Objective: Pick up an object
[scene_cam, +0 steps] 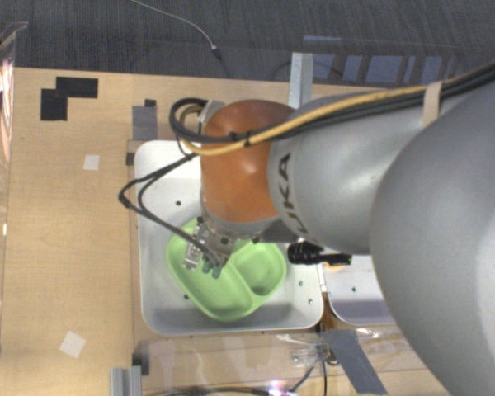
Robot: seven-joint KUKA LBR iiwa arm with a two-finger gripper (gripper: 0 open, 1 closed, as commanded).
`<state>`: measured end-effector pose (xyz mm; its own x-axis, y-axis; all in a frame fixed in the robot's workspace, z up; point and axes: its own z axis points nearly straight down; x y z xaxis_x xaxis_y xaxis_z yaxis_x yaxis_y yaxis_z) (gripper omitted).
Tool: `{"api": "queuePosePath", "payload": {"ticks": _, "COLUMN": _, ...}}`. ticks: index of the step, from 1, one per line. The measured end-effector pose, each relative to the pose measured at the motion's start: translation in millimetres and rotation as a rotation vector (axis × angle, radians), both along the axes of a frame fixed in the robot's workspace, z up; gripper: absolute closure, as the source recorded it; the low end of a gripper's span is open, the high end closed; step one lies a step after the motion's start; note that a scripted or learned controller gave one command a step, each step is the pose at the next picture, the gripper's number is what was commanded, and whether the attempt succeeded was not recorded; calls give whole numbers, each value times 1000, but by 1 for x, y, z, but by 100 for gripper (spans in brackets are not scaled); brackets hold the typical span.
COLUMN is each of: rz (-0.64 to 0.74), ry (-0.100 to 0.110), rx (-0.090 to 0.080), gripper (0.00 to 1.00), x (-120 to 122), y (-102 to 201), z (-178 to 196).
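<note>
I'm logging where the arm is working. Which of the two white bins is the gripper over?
The left bin, the one holding the green dish. The gripper hangs over that dish; the right bin lies mostly under the arm.

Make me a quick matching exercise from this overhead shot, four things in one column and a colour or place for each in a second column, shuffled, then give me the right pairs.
Column one:
1. dish
2. wrist band
3. left bin
4. black shapes

Column two:
A. orange
B. white, holding the dish
C. on the wooden bench top, upper left of the view
D. light green, lying in the left bin under the gripper

Right pairs: 1-D, 2-A, 3-B, 4-C.
</note>
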<state>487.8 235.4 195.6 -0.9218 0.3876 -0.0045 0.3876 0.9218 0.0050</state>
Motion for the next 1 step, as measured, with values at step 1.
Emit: {"api": "queuePosePath", "payload": {"ticks": 1, "rz": 668, "ry": -5, "rx": -3, "gripper": 100, "x": 1, "y": 0, "z": 34}}
